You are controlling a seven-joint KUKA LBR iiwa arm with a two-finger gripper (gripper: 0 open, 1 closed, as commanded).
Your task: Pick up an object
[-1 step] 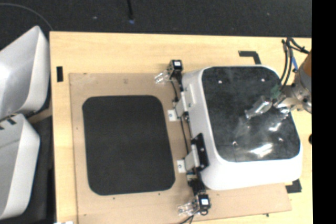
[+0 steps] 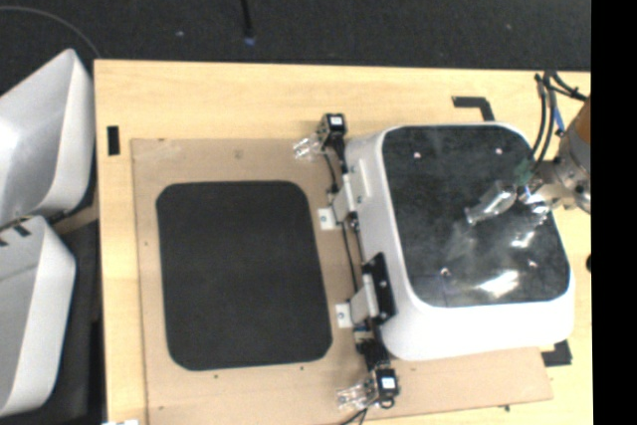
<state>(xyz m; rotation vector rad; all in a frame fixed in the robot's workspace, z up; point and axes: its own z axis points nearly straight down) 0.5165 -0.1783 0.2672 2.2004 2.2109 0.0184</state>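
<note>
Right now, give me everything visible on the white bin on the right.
The white bin sits on the right side of the wooden bench, beside a black mat. It looks like moulded white plastic with rounded corners, a thick raised rim and a dark, speckled floor. Pale, glossy, blurred shapes lie on the floor; what they are cannot be told. Small brackets line its left edge. The arm's hand reaches over its right side.

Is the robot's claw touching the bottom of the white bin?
Cannot tell. In the camera view the gripper blurs over the white bin's dark floor, showing neither contact nor gap.
</note>
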